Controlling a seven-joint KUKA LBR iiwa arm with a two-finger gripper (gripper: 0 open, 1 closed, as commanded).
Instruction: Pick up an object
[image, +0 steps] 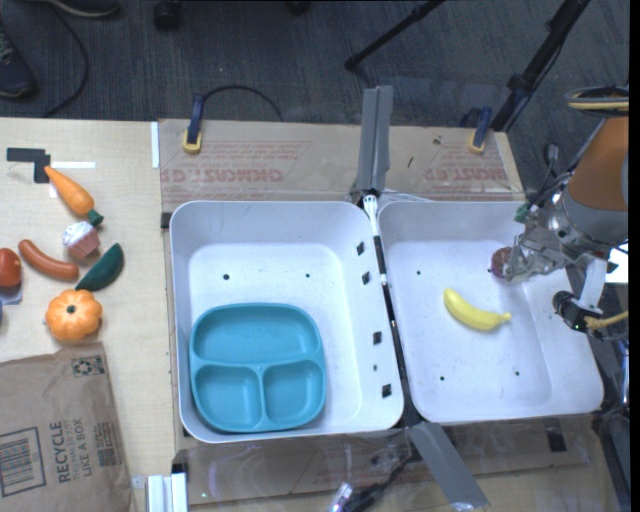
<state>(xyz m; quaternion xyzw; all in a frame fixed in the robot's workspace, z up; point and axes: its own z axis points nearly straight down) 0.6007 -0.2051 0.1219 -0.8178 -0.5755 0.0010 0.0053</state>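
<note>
The hand (522, 262) is hanging low over the right bin (560, 385), toward its three o'clock wall, and whether it is released or clenched I cannot tell. A small reddish object (499, 263) is lying just beside it, on its nine o'clock side, possibly touching. The banana (476, 311) is resting near the bin's middle, at about seven o'clock from the hand and apart from it.

The risk, as I judge it, is that the hand is working so near the wall that a closing grip may be nudging the small reddish piece away rather than catching it; the round thing could also be rolling off. The banana, curved and smooth, could be slipping from a pinch at its end.

Counting: two white bins, the left bin (270, 225) carrying one blue divided tray (258, 366); one banana and one reddish piece in the right. On the surface (40, 215) at nine o'clock, several toy foods are lying, including one carrot (73, 191) and one pumpkin (74, 314).
</note>
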